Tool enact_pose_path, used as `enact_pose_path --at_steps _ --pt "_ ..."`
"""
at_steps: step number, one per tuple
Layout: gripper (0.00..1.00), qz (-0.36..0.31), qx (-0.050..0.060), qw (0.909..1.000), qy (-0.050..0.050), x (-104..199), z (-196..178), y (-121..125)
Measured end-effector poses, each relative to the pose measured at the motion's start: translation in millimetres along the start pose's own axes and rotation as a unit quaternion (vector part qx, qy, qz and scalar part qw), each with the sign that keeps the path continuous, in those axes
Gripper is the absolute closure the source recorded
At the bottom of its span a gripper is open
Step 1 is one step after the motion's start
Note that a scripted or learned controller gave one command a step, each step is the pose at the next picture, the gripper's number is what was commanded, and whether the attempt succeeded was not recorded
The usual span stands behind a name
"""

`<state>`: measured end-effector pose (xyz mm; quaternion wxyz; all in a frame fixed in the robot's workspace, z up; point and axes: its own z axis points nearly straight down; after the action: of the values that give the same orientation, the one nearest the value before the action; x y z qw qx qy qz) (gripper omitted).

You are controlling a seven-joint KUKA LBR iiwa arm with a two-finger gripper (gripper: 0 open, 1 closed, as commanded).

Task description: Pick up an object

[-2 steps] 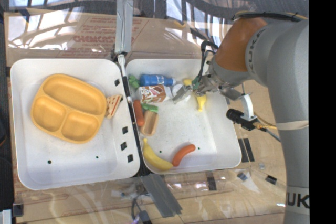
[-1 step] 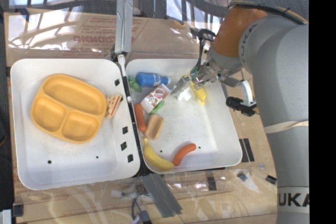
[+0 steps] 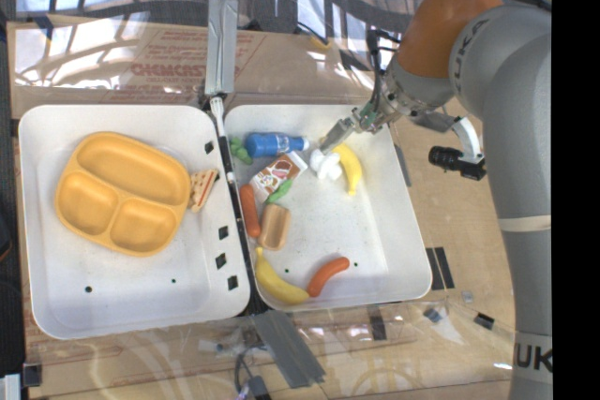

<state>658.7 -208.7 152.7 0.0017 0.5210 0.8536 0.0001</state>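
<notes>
My gripper [image 3: 339, 136] reaches down into the upper part of the right bin [image 3: 394, 239]. Its tip is just above a small white object [image 3: 325, 167] and a yellow banana [image 3: 352, 169], which lie side by side. Left of the tip lies a blue bottle [image 3: 269, 144], and a colourful snack packet [image 3: 278, 178] sits below the bottle. I cannot make out whether the tip touches the white object.
Lower in the right bin lie a red sausage [image 3: 248, 210], a bun [image 3: 274, 226], a second banana [image 3: 280, 285] and another sausage [image 3: 328, 275]. The left bin [image 3: 56, 295] holds a yellow divided plate [image 3: 122, 192] and a small sandwich piece [image 3: 202, 188].
</notes>
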Motion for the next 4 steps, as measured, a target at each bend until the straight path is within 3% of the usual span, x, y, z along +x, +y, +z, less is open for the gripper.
enact_pose_path --at_steps 1,2,3,4 --pt "1.00 -0.002 0.000 1.0000 0.000 1 -9 1" --pt "1.00 -0.167 -0.003 0.9860 -0.004 2 40 -5" --pt "0.00 -0.167 0.001 0.9860 0.002 4 45 -8" --pt "0.00 -0.197 0.001 0.9805 0.002 5 46 -9"
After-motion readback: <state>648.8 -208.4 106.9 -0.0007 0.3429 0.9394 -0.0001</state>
